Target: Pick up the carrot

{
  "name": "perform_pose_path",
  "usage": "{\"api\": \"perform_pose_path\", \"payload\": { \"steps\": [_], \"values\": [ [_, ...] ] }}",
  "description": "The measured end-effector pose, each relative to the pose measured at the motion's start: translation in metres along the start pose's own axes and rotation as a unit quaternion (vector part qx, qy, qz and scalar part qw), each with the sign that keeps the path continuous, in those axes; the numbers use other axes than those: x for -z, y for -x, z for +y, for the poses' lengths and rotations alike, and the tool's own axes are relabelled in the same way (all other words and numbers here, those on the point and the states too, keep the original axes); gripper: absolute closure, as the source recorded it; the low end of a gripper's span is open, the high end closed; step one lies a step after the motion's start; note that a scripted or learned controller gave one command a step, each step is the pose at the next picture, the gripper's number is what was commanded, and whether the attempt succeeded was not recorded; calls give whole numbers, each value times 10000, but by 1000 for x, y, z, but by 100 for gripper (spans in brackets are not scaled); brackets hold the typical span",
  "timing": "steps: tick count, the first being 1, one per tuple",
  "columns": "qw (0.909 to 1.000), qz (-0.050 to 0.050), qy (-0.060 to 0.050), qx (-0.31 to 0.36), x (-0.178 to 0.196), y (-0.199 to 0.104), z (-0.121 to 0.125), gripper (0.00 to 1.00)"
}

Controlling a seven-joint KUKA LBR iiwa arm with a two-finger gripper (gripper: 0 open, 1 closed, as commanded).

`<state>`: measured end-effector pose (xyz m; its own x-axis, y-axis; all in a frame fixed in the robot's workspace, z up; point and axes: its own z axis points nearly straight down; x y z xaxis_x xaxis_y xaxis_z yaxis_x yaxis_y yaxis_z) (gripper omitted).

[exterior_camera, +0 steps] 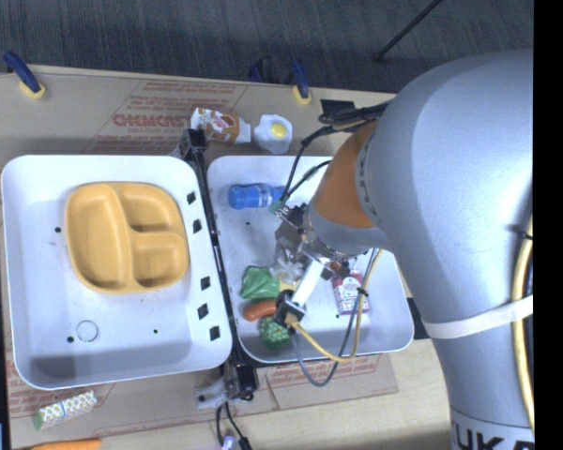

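The carrot (pixel 256 311) is a short, stubby orange piece lying flat on the floor of the right bin (pixel 240 171), toward that bin's seven o'clock corner. Its length runs from nine to three o'clock. The three o'clock end is hidden, so its full shape cannot be told.

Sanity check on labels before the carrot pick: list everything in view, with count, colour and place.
carrot: 1, orange, right bin, lower left
leafy item: 1, green, right bin, just behind the carrot
bumpy item: 1, green, right bin, front of the carrot
bottle: 1, blue, right bin, rear left
packet: 1, red and white, right bin, by the arm
divided tray: 1, yellow, left bin
left bin, right bin: 2, white, side by side
clamps: 2, blue, rear edge
arm: 1, grey with orange band, over right bin
gripper: 1, above the leafy item
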<state>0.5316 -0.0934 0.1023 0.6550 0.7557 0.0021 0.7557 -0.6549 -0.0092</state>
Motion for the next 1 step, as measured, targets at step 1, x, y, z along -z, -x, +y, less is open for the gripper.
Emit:
{"api": "perform_pose_path", "payload": {
  "steps": [1],
  "values": [
    [9991, -15, 31, 419, 188, 65, -18, 100]
  ]
}}
